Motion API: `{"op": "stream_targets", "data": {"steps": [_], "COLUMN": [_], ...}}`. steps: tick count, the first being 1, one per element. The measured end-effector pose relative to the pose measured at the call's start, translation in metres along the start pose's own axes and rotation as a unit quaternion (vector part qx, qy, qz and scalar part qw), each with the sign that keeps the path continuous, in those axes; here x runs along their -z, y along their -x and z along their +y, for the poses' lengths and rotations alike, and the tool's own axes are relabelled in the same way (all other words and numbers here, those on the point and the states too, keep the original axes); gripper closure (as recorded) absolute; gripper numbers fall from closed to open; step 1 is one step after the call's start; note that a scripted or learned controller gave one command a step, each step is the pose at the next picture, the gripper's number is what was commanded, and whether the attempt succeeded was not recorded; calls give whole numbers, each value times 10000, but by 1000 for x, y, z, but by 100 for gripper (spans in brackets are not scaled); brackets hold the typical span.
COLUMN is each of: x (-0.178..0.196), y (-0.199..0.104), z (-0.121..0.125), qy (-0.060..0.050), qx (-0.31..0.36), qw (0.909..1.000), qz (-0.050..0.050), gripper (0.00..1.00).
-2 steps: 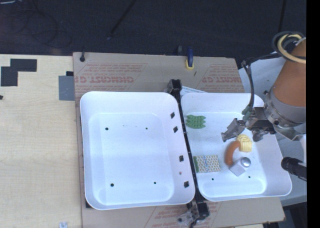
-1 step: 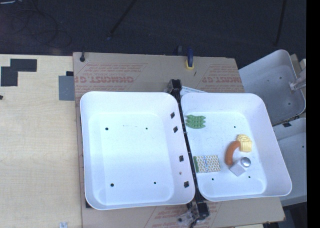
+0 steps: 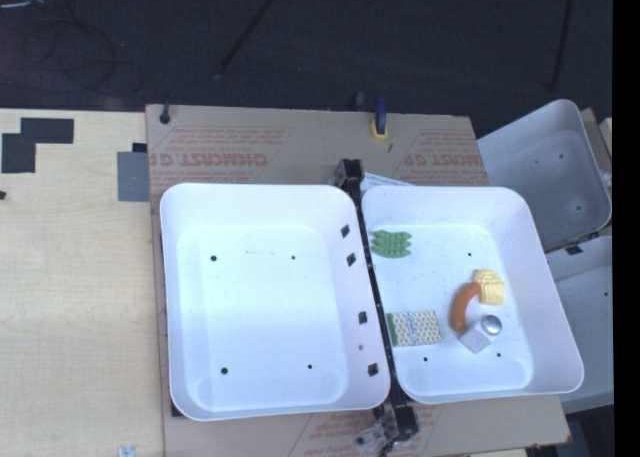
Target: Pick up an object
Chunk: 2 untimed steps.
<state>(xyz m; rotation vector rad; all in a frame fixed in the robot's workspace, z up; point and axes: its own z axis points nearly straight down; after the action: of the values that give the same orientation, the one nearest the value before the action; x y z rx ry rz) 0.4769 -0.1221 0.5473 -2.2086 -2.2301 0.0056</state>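
- I see two white bins side by side on a cardboard sheet (image 3: 300,140); the left bin (image 3: 190,385) and the right bin (image 3: 540,345) touch along a black clipped seam (image 3: 362,285).
- In the right bin I count five things. A green pod cluster (image 3: 391,243) sits at about 10 o'clock from the bin's middle, near the seam.
- A speckled pad (image 3: 414,327) lies at 7 o'clock, just beside the seam.
- An orange sausage (image 3: 463,304) stands at 4 o'clock, touching a yellow corn piece (image 3: 489,287) at its upper right.
- A grey block (image 3: 482,332) lies just below the sausage's lower end, close enough to crowd it.
- A grey panel (image 3: 545,170) sits beyond the right bin at 1 o'clock.
- I cannot tell the claw's state from here.
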Motion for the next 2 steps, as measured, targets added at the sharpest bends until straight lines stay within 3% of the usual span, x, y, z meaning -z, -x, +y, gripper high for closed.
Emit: {"op": "stream_targets", "data": {"steps": [1,2], "x": [-178,-22], "y": [31,44], "z": [-2,-1], "qy": [-62,95], "qx": [-62,-49], "qw": [10000,9999], "qz": [18,-26], "gripper": [100,100]}}
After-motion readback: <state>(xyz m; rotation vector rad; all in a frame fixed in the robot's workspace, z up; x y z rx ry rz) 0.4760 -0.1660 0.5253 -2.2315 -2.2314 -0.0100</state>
